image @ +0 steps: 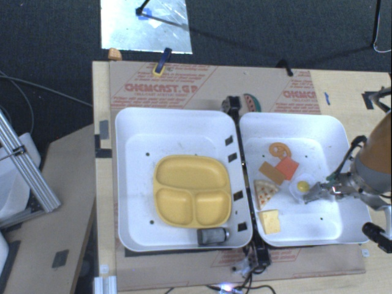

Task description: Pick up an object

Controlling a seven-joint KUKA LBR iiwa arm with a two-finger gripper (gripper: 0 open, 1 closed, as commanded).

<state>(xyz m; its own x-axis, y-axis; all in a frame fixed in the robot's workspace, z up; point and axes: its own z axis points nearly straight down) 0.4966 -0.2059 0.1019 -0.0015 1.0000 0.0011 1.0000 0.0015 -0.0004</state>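
1. Camera view: my gripper hovers at the right bin's three o'clock, beside the fried egg; grip state untellable.
2. Risk: egg lies flat, so I may skid over it.

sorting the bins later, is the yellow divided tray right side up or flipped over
Right side up. The yellow tray lies flat in the left bin with its three hollow compartments facing the camera.

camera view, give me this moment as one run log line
tool low in right bin | beside fried egg | nothing seen held | yellow tray in left bin
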